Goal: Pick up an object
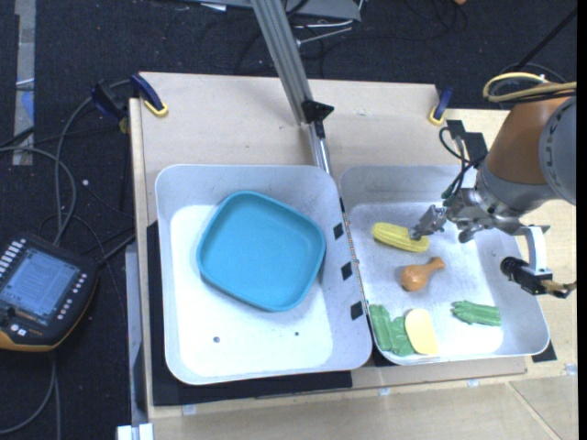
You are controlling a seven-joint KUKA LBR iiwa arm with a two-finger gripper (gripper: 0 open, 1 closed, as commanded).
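Observation:
The right bin holds several small toy foods. A yellow corn cob lies near its middle, with an orange pear-shaped piece just in front of it. A green pod lies at the front right, and a green piece sits beside a pale yellow piece at the front left. My gripper hangs over the bin just right of the corn cob. It is open, its fingers spread with nothing between them.
A blue square plate lies in the left bin. A slanted metal pole rises from the divide between the bins at the back. A teach pendant lies on the floor at the left.

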